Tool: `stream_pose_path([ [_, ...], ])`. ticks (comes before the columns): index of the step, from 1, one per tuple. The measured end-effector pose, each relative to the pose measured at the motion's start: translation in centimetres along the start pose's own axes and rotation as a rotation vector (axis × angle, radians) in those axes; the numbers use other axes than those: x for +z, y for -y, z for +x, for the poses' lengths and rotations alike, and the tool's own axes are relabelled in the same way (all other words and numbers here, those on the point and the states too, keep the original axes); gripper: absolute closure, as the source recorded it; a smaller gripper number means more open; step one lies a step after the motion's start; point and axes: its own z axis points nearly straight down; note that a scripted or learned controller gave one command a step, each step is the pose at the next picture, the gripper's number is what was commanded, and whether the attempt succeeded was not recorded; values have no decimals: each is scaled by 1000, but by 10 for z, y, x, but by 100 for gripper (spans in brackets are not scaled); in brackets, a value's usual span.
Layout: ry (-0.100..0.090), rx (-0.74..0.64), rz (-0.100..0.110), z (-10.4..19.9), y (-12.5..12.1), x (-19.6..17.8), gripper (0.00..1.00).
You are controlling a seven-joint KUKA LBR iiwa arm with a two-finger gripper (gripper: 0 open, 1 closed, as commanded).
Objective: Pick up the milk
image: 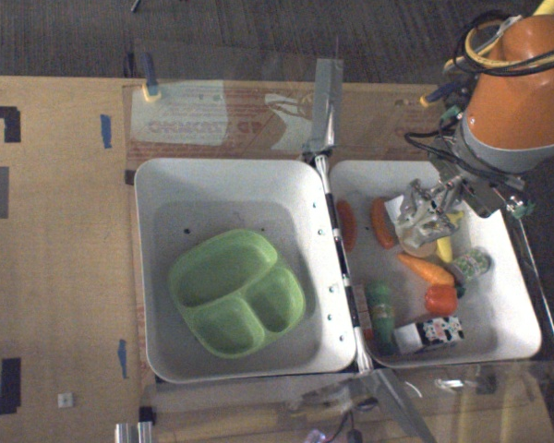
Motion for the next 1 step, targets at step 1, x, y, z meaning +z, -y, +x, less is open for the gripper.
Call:
stream_pose_path([
  [1,3,25,2,-26,-19,6,100],
])
